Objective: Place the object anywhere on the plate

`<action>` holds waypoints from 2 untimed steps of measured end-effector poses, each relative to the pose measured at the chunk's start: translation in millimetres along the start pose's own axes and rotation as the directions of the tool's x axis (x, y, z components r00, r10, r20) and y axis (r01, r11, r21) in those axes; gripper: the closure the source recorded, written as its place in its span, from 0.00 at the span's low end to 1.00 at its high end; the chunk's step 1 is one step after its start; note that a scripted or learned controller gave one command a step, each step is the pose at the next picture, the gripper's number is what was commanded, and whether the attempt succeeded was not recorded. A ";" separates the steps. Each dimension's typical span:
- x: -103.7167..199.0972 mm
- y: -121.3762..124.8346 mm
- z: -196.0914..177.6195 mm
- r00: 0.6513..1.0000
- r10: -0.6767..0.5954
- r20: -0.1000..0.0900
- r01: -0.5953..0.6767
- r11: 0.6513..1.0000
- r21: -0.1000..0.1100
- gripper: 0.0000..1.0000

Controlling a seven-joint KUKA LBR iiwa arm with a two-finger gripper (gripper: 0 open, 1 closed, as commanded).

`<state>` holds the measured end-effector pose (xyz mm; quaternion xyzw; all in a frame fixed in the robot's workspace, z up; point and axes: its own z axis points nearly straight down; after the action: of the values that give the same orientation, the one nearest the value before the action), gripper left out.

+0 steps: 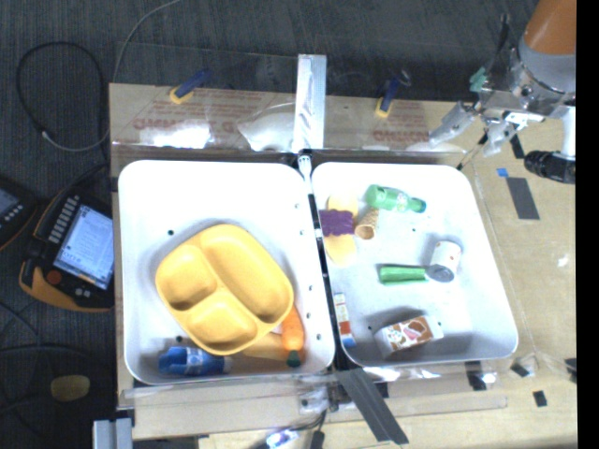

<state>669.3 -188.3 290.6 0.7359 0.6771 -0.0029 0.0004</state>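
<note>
The grey arm with its orange band (554,17) is reaching in at the upper right corner, its wrist hanging over the bench beyond the bins. The two-finger gripper (456,124) is pointing down and left, sitting just outside the right bin's far corner; how far its fingers are parted cannot be told, and nothing is showing between them.

The two shallow white plastic bins are lying side by side, the left bin (140,195) and the right bin (487,241) touching along a central seam.

The yellow compartmented plastic plate (223,288) is resting tilted in the left bin, smooth and rounded. An orange carrot-shaped toy (293,331) is leaning against the plate's near right edge, and a blue bottle (192,361) is lying just beside its near left edge.

In the right bin, a green plastic bottle (393,198) is lying near the far wall, with a purple block (336,221) and a tan ice-cream cone toy (366,223) near the seam. A green tube with a grey cap (412,273) is lying mid-bin, a white and silver can (446,253) touching its cap end. A red and white carton (406,334) is lying near the front wall.
</note>
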 end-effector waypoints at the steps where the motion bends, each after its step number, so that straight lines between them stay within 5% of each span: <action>1: -24.7 2.2 23.6 0.923 0.384 0.000 -0.384 0.923 0.003 0.00; 2: -3.4 -35.7 62.2 0.868 0.497 0.001 -0.497 0.868 0.004 0.00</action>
<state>633.2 -189.0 228.5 0.8853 0.4651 -0.0040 -0.0003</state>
